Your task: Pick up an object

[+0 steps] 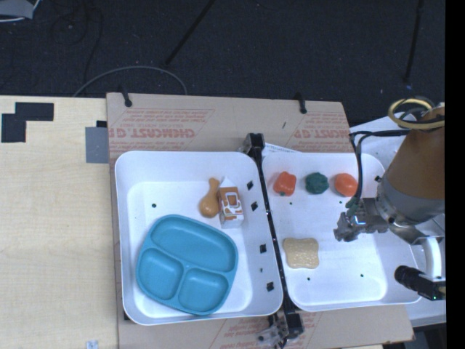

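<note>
The tool (352,225) is hanging low over the right bin (370,288), near its right side, at the end of the grey arm (421,173) with its orange band. From this slanted view I cannot tell how the tool is set, and nothing is showing in its grip.

Just up and slightly left of the tool, an orange ball-like toy (344,184) is sitting by the far wall of the bin. Further left along that same wall are lying a dark green round toy (316,183) and then a red-orange pepper-like toy (285,184). Down and to the left of the tool, apart from it, a pale tan slab like a slice of bread (301,253) is lying flat on the bin floor.

Beyond the black divider, well to the tool's left, the left bin (131,195) is holding a small brown-and-white carton (231,206) whose print is too small to read, with a tan pear-shaped toy (211,201) touching its left side. A blue divided plate (187,265) is lying in front of them.

Both bins are resting on a sheet of cardboard (218,122) on the tabletop (51,231). Red printing on the cardboard beyond the bins is showing upside down; it is appearing twice, and I cannot make out the word with certainty.
</note>
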Action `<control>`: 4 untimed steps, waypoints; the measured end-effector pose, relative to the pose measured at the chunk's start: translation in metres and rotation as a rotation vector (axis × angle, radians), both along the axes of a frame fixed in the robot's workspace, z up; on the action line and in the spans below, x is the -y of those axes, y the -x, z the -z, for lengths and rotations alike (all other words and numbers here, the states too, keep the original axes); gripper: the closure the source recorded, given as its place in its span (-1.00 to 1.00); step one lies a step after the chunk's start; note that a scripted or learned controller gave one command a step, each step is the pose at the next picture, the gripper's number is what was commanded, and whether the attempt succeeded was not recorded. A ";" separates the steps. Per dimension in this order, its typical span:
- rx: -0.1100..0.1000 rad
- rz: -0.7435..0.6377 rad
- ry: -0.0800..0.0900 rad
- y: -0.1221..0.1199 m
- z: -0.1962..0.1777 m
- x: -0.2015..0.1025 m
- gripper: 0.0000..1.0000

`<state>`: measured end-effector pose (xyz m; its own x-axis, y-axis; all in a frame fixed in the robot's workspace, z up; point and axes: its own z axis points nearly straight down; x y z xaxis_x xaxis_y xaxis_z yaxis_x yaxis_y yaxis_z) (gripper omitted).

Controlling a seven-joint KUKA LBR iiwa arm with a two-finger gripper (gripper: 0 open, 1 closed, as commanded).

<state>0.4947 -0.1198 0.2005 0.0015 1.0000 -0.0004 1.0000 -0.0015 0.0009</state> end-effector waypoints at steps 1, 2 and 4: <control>-0.002 -0.002 -0.001 0.000 -0.012 0.001 1.00; -0.004 -0.003 -0.002 -0.013 -0.006 -0.048 1.00; -0.004 -0.005 -0.002 -0.052 -0.009 -0.134 1.00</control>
<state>0.5467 0.0144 0.2092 -0.0039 1.0000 0.0012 1.0000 0.0039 -0.0033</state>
